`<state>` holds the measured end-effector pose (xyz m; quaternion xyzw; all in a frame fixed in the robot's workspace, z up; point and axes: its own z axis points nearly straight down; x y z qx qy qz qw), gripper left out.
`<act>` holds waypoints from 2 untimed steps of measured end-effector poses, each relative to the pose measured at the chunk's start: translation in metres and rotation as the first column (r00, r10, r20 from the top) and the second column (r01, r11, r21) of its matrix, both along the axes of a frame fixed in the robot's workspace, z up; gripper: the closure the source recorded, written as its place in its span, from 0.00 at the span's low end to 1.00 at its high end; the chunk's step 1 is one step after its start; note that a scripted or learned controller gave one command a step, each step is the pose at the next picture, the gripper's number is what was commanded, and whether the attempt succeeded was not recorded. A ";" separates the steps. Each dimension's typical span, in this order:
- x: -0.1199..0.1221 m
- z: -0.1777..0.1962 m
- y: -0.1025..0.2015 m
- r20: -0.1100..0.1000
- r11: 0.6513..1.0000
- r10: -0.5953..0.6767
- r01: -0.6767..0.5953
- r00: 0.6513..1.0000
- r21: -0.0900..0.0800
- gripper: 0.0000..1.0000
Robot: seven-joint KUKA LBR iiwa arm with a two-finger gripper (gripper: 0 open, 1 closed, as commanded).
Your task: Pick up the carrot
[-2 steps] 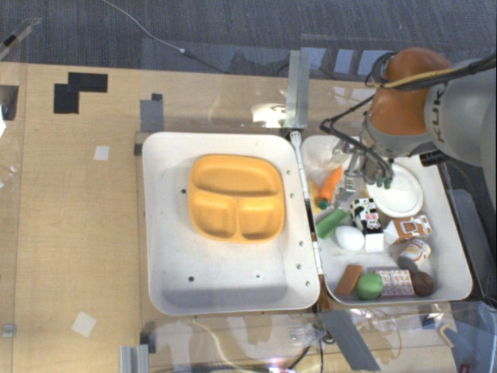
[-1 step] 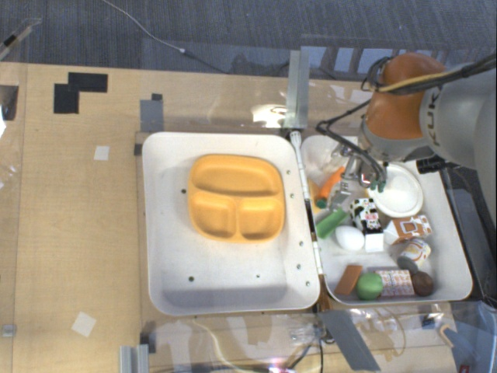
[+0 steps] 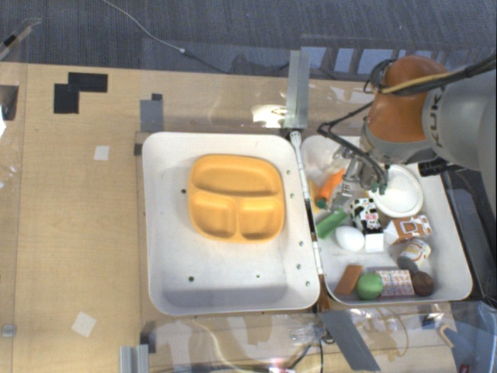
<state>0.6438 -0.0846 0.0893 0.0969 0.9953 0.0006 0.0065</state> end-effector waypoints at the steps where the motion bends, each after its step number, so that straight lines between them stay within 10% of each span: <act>1: -0.036 0.001 -0.005 0.002 0.969 -0.248 0.248 0.969 0.004 0.00; 2: -0.024 0.001 -0.003 0.000 0.888 -0.460 0.460 0.888 0.007 0.00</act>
